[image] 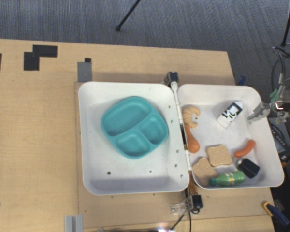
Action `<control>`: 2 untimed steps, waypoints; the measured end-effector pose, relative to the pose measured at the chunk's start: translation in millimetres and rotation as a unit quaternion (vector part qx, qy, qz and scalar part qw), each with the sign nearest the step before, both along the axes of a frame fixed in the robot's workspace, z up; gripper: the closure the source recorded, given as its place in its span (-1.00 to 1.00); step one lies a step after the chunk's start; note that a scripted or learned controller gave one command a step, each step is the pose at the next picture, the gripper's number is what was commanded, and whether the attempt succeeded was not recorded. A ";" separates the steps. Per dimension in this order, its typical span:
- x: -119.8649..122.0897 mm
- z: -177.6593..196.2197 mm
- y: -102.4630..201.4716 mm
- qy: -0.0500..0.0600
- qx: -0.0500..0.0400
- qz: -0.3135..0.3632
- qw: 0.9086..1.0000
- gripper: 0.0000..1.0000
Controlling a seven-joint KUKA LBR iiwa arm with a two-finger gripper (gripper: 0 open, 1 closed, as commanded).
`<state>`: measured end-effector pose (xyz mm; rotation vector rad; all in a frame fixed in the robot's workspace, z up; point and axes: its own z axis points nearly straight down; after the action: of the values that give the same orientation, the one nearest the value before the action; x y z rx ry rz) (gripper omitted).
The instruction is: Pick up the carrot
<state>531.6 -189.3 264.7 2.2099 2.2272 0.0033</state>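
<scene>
Carrot (191, 140) is lying in the right bin (261, 96), hard against the divider wall, just below the croissant (190, 115) and up-left of the bread slice (218, 155). Pincer (261, 111) is sitting at the bin's right rim, well apart from the carrot — can't tell if it's apart or together. Best approach: come straight down, fingers straddling the carrot across its width, clearing the wall. Arm is mostly cut off at frame edge.

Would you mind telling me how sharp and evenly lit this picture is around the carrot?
Camera view: light is soft and even, with only faint shadows inside the right bin; the carrot by the divider is mildly soft but readable; the gripper at the right edge is blurred and partly washed out; no strong glare on the white plastic.
</scene>
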 end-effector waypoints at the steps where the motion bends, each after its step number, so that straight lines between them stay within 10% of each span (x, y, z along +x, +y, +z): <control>1: 94.6 -38.8 -3.0 0.001 0.001 -0.117 0.993 -1.00; 2: 139.6 22.5 30.9 -0.002 0.001 -0.221 0.975 -1.00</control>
<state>671.2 -158.4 287.2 2.6468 1.6819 0.0101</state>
